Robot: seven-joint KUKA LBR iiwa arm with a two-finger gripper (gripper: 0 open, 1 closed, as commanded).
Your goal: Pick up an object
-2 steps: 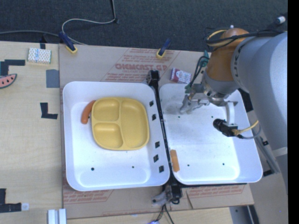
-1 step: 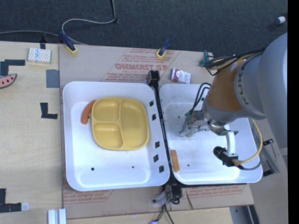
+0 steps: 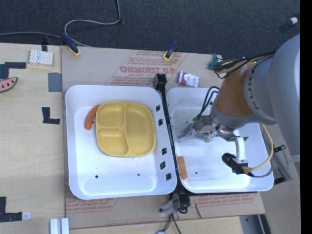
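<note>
Gripper [image 3: 187, 132]: low in the right bin [image 3: 253, 179], fingers spread, nothing between them.
Orange stick [image 3: 182, 167]: nearest target, just below the gripper, against the bin's left wall.
Yellow tray [image 3: 126, 128]: left bin, beyond easy reach.

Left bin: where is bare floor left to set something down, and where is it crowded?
In the left bin, the free patch is the near strip below the yellow divided plate, reaching to the front wall. The upper middle is crowded: the plate fills it, with an orange sausage-shaped piece against its left edge. In the right bin, the gripper crowds the left-centre; a small orange piece lies near the front-left corner.
</note>
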